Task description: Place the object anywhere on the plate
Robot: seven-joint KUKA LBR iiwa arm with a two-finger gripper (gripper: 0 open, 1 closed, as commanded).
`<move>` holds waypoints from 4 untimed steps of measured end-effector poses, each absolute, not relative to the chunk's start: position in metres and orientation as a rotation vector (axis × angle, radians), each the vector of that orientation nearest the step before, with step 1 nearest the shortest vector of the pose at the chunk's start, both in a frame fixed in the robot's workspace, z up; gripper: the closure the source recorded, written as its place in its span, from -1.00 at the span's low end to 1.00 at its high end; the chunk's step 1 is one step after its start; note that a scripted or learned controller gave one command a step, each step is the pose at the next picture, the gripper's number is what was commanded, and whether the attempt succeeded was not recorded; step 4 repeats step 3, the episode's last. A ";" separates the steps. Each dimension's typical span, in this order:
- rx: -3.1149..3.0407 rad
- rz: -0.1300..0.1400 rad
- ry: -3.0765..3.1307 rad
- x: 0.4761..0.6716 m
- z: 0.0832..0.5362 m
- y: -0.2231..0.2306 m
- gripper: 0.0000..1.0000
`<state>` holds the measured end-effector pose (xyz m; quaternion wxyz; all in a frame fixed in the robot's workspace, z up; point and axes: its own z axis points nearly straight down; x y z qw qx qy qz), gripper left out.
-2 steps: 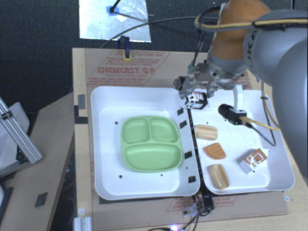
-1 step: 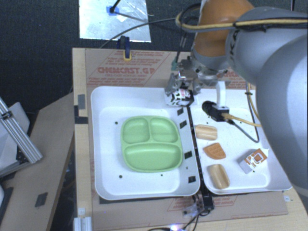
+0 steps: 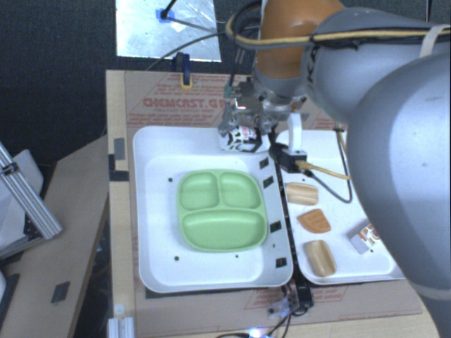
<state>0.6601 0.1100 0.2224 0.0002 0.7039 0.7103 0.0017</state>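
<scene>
The green plate (image 3: 223, 210) lies in the left bin (image 3: 151, 189), and every other place here is taken from it. It has three compartments, two small ones on its far side and one long one on its near side, and none of them bears anything, so the placing is not yet done. The hand (image 3: 243, 129) hangs just beyond the plate's far right corner, over the far rim of that bin, and a small black-and-white patterned object (image 3: 239, 139) sits right under it at the fingertips. It looks to be in the grasp, though whether the hand is truly clenched on it or merely touching it I cannot tell from this slant. By my judgement the pick is at best just made, and the carry toward the plate and the release are left. The object looks small, rounded and mottled, with a bit of red on it; its exact form is too small to make out. Right of the plate, in the other bin (image 3: 380, 266), lie three tan bread-like pieces (image 3: 313, 221).
</scene>
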 end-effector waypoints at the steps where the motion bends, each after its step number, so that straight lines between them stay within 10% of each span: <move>1: 2.211 0.007 2.232 0.660 0.230 0.172 1.00; 2: 2.214 0.002 2.228 0.663 0.218 0.193 1.00; 3: 2.214 0.002 2.227 0.663 0.218 0.192 -1.00; 4: 2.214 0.002 2.227 0.663 0.218 0.192 -1.00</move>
